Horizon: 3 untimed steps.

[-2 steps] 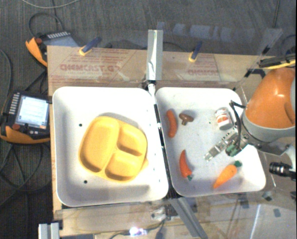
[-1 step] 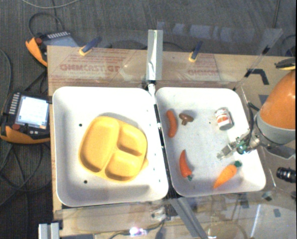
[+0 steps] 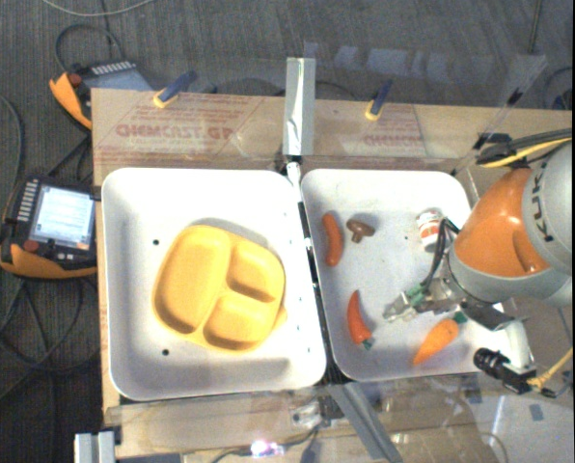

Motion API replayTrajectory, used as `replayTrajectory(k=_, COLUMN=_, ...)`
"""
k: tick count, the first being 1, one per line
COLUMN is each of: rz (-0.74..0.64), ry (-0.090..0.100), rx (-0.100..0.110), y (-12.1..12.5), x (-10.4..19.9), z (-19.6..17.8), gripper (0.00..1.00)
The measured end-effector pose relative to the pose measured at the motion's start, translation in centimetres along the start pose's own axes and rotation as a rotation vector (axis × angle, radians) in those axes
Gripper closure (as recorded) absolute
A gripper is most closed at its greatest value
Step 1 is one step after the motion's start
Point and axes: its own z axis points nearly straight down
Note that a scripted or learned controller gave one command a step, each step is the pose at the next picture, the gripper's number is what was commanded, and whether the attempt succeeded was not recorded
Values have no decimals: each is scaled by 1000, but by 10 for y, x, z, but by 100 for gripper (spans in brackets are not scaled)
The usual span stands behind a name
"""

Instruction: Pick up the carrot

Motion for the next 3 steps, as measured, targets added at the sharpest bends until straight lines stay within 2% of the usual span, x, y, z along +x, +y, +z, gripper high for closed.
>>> replayTrajectory(k=1, rz=152, ry=3, rx=11, y=4, x=35, z=-80, gripper=100)
replayTrajectory(k=2, rz=413, ry=1, rx=13, y=-10, x=-37, z=-78, gripper=100)
replayTrajectory(k=3, rz=544, ry=-1, rx=-1, y=-2, x=-9, z=0, gripper=100)
